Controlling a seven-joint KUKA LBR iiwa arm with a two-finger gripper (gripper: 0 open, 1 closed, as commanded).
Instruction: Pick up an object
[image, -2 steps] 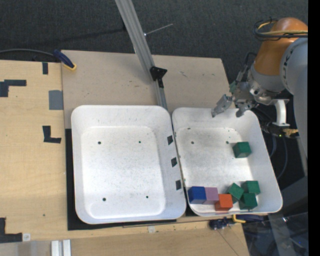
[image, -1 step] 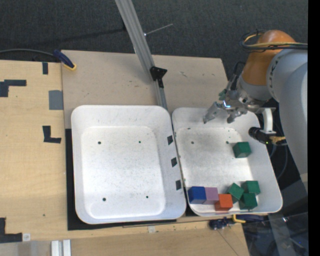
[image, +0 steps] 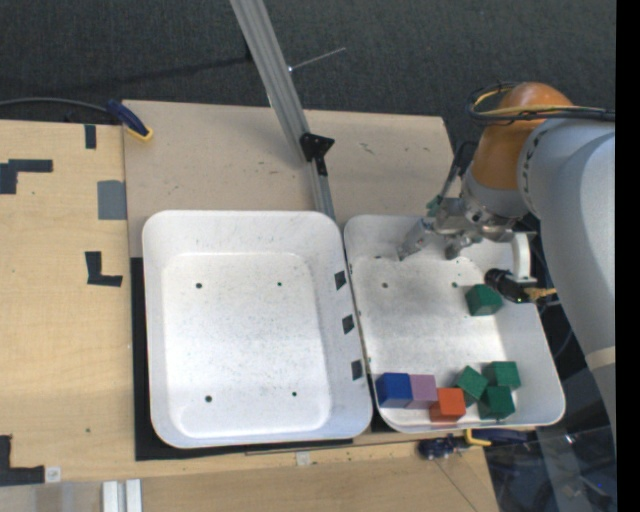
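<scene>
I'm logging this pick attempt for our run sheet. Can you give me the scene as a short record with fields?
arm: reaches in from the view's right, over the right bin's far end
claw: low over the right bin, near its far left corner, nothing seen held
lone block: green cube near the right wall, apart from the rest
near-edge cluster: blue cube, purple cube, orange cube, three green cubes
left bin: white, beside the right bin
</scene>
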